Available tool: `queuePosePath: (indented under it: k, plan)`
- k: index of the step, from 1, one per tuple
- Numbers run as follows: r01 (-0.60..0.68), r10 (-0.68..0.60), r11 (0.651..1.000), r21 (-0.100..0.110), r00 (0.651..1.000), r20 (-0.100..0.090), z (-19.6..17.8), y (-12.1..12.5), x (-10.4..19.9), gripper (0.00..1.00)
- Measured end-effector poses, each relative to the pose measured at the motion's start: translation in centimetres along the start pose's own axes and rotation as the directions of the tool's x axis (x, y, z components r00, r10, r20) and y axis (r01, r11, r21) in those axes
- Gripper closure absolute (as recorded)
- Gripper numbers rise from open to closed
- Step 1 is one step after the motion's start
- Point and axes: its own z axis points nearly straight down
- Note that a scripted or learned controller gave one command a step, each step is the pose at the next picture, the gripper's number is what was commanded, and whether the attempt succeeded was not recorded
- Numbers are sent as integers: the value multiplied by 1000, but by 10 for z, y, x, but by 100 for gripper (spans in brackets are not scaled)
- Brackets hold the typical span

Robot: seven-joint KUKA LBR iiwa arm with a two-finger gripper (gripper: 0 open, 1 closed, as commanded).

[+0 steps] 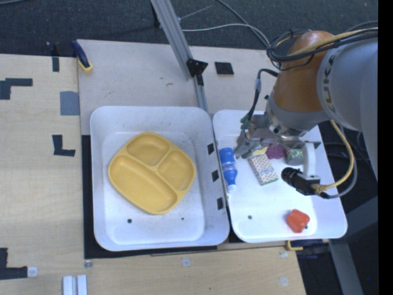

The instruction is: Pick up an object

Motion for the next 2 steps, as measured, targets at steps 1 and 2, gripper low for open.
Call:
queuePosePath:
  k: [1,2]
  plan:
    - [2,-2,1000,0,1000,-1,-4,-17,54,100]
    - [3,-3,1000,-1,1000,-1,-1,-13,107,100]
